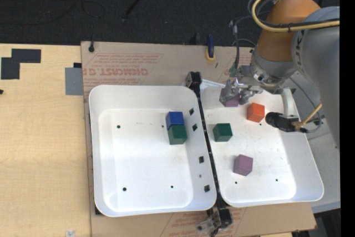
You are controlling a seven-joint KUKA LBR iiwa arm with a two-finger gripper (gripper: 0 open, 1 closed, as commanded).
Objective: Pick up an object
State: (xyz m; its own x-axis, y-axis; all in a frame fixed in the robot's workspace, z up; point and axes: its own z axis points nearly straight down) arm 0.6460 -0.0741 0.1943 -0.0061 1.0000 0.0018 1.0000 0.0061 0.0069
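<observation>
My gripper (236, 91) hangs low over the back left part of the right bin (310, 175). A small purple block (228, 101) sits right at its tip, partly covered by it, and I cannot make out whether it is gripped. An orange block (255, 112) lies just right of the gripper. Further forward in the same bin are a green block (222, 132) and a second purple block (243, 165). In the left bin (105, 175), a blue block (175, 119) touches a dark green block (177, 135) near the bin's right side.
A black divider rail (201, 130) runs between the two bins. The arm's grey body and orange band (288, 19) lean in from the right over the right bin's back corner. A black cable part (280, 119) hangs beside the orange block.
</observation>
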